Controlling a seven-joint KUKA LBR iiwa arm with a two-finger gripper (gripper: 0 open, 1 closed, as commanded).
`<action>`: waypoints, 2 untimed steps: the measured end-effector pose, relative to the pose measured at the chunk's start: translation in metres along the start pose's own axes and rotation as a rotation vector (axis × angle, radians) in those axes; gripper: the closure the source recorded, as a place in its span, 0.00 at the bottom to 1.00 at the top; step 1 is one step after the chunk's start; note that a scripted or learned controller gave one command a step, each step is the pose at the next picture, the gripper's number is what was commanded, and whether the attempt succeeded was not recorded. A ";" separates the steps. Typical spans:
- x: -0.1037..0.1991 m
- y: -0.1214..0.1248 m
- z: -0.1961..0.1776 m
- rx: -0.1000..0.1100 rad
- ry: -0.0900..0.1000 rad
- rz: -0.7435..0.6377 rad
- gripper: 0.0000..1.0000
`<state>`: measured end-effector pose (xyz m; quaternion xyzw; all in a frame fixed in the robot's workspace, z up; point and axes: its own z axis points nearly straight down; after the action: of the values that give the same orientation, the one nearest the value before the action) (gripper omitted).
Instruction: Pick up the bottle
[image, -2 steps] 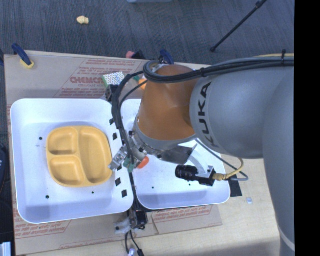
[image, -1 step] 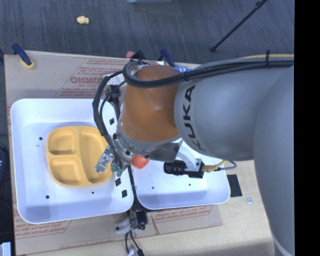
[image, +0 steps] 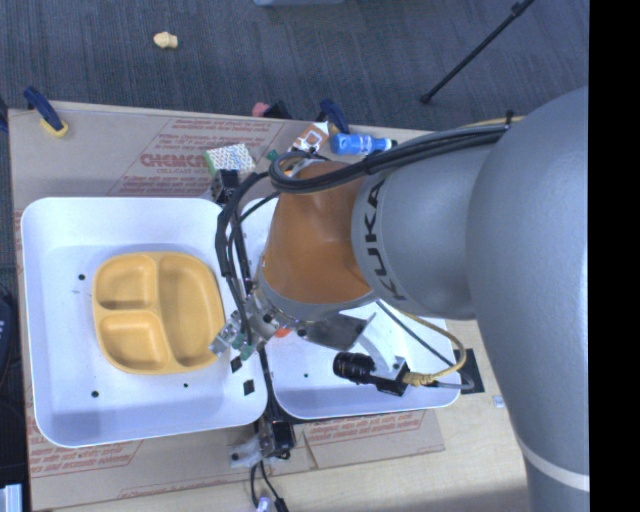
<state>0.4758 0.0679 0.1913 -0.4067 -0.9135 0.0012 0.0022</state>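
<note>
My gripper (image: 233, 346) hangs low over the wall between the two bins, at the right edge of the left bin (image: 60, 240). It sits just beside the right rim of a yellow divided plate (image: 157, 310). The grey arm with its orange band (image: 312, 240) covers most of the right bin (image: 340, 405), so whatever lies under it is hidden. I see nothing held at the gripper.
The yellow plate lies in the middle of the left bin. A black connector with a yellow cable (image: 368, 369) hangs from the wrist over the right bin's front. Blue clamps (image: 355, 143) and a patterned card (image: 228, 158) sit at the bench's back edge.
</note>
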 end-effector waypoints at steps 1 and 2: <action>-0.049 -0.037 -0.152 -0.004 -0.006 -0.137 1.00; -0.025 -0.023 -0.012 -0.003 -0.003 -0.070 1.00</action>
<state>0.4758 0.0338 0.2036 -0.3744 -0.9273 0.0005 0.0004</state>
